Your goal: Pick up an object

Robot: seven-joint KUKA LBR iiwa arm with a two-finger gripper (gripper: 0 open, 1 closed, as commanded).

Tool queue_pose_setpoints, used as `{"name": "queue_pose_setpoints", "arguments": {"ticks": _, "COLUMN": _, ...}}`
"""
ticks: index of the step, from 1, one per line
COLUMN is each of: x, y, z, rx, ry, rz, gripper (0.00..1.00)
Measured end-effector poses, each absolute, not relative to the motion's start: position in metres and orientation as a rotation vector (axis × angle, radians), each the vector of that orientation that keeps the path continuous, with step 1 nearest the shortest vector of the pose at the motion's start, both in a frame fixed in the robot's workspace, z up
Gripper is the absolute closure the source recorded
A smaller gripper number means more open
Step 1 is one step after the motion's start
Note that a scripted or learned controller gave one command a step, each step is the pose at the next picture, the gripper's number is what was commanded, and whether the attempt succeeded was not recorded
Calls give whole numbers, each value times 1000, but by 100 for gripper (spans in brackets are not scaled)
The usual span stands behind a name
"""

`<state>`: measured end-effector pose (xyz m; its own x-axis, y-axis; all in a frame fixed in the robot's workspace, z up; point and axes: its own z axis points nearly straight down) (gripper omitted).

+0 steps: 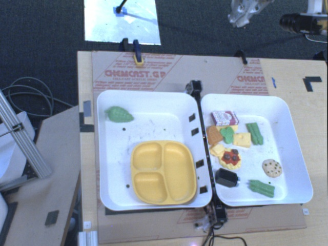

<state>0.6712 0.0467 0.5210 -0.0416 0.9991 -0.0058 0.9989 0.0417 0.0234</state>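
Note:
My gripper (pixel 241 15) hangs high at the top of the camera view, above and behind the right bin (pixel 292 117), with nothing seen between its fingers. The right bin holds several toy foods: a red-and-white box (pixel 224 118), an orange piece (pixel 214 135), yellow cheese pieces (pixel 242 139), a small pizza slice (pixel 231 158), a cookie (pixel 271 168), two green vegetables (pixel 254 133) (pixel 262 188) and a black block (pixel 226 178). In the left bin (pixel 154 104) lie a green leafy piece (pixel 119 115) and a yellow divided plate (pixel 164 171).
The bins sit side by side on a cardboard-covered board (pixel 169 70) with black clips along the divider. A shiny metal sheet (pixel 122 13) lies on the floor behind. Cables and a metal frame (pixel 20 137) stand at the left.

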Motion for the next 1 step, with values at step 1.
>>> {"name": "queue_pose_setpoints", "arguments": {"ticks": 1, "x": 671, "y": 46, "z": 533, "rx": 2154, "ry": 2254, "rz": 23, "gripper": 100}}
